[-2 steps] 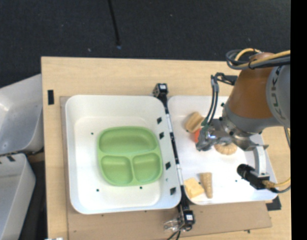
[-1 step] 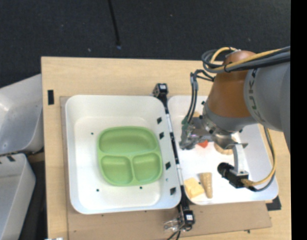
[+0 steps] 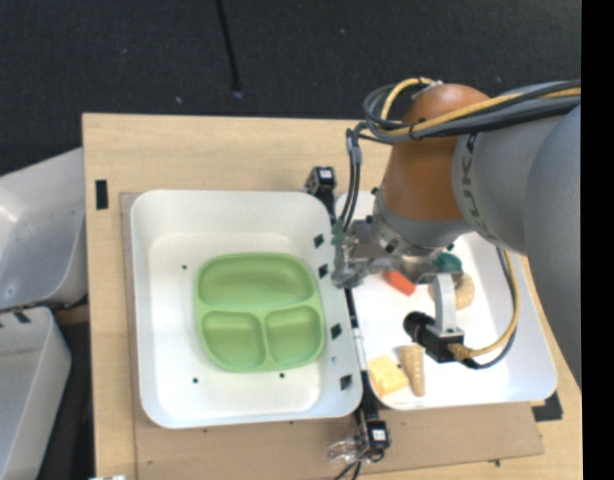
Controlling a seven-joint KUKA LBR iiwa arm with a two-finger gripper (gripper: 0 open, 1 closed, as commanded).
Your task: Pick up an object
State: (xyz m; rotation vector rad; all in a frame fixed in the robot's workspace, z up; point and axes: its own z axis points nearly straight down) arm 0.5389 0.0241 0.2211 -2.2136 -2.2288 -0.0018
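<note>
Since the arm (image 3: pixel 437 168) hangs low over the right bin (image 3: pixel 527 368), I can't tell from here how the pincer (image 3: pixel 419 268) stands or whether it has anything. Objects lie under and near it: an orange piece (image 3: pixel 401 282) just beside it, a cone (image 3: pixel 415 368) and a yellow block (image 3: pixel 387 376) nearer me. The left bin (image 3: pixel 157 368) carries a green tray (image 3: pixel 259 310). I'd centre on one loose piece, clear of the bin wall, before closing.

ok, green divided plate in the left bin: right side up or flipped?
Right side up: the green plate shows its three recessed compartments facing the camera.
</note>
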